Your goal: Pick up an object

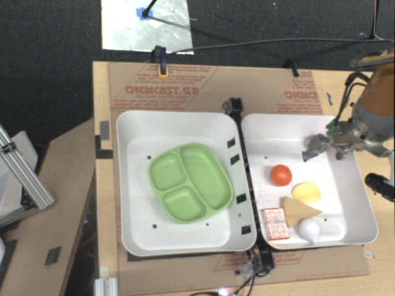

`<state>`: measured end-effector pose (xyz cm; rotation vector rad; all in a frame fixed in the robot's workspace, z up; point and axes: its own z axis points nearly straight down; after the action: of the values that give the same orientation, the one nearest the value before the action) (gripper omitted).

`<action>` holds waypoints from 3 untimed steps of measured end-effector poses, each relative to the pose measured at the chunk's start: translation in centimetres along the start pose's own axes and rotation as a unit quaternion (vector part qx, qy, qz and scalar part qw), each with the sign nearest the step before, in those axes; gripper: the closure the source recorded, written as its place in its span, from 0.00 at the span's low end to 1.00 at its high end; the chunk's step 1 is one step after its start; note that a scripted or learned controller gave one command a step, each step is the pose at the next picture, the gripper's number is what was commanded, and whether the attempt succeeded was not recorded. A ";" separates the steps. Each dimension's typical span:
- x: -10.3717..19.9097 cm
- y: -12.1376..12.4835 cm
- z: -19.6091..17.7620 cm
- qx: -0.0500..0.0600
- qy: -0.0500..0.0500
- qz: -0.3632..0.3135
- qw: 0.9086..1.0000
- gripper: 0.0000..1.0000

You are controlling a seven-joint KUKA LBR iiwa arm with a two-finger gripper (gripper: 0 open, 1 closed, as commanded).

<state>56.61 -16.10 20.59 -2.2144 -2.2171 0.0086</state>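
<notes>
- Far left: metal rail (24, 174) slants off the bench edge, well apart from the bins.
- Top left, above the bench: shiny foil-like sheet (147, 17) on dark floor, with a blue mark on it.
- Bench board (185, 85) has red printed lettering; a blue and yellow clamp (160, 61) sits on its top edge.
- Left bin (133, 128): white, shallow. It holds a green divided plate (190, 182), three compartments, lying flat and turned at a slant, about mid-bin.
- Black clips run down the seam between the two bins.
- Right bin (358, 208): white, and all the small objects sit in its lower half.
- Red ball (281, 175) sits left of centre, apart from the rest.
- Small red and white printed packet (275, 223) lies at the lower left of that bin, just beside the tan wedge.
- Tan wedge (299, 211) lies flat, touching or overlapping the yellow piece above it.
- Yellow rounded object (306, 192) is just right of and below the red ball.
- White egg-like object (310, 229) is near the bin's front wall, touching the wedge's lower edge.
- Gripper (327, 147): over the upper right part of the right bin, above and right of the red ball, well clear of every object. Fingers look spread apart with nothing between them.
- Arm (376, 103) enters from the right edge, wrist angled leftward over the bin, orange band visible above the wrist.
</notes>
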 end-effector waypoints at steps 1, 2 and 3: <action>0.0 0.3 -0.6 -0.006 -0.001 -0.001 1.000 0.00; 0.6 0.2 3.7 -0.004 -0.001 -0.001 1.000 0.00; -0.1 0.6 9.5 -0.003 -0.001 0.000 1.000 0.00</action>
<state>57.15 -16.22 11.08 -2.2184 -2.2215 0.0025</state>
